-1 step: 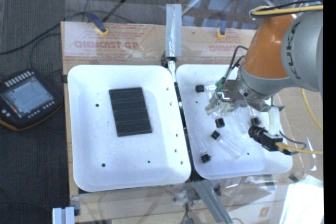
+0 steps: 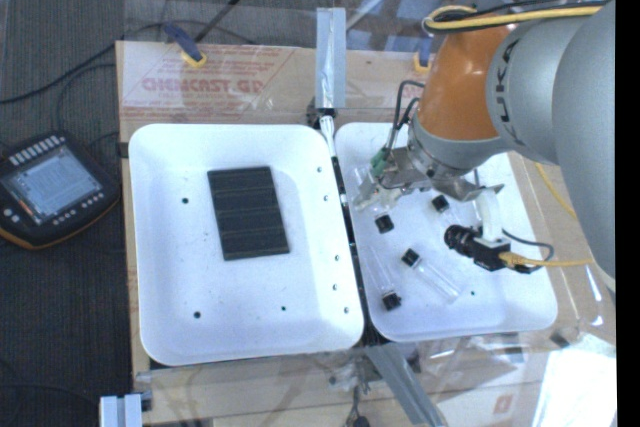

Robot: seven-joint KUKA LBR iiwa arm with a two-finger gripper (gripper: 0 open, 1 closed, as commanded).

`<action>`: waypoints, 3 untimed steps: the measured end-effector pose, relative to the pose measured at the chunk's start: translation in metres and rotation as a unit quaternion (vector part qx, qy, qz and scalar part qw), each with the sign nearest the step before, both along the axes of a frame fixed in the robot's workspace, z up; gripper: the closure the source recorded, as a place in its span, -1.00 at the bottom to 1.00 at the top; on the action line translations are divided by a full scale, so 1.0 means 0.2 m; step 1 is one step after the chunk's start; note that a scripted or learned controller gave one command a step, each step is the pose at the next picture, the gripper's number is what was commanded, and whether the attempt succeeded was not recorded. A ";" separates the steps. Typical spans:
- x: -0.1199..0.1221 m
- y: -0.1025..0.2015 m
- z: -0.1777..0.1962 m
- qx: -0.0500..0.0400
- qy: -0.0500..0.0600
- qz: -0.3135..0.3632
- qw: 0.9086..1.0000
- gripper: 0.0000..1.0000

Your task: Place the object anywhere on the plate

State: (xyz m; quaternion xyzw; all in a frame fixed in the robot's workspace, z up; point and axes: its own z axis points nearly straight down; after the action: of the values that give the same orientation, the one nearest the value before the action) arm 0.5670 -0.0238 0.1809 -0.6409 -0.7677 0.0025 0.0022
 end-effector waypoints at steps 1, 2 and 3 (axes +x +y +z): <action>0.12 0.46 0.12 0.000 -0.001 0.084 0.996 1.00; -0.20 0.76 0.34 0.000 0.000 0.065 0.998 1.00; -0.01 0.96 0.56 0.000 -0.001 0.221 0.975 1.00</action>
State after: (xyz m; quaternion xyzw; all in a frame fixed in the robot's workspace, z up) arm 0.5657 0.1675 0.2932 -0.4555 -0.8902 0.0027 0.0008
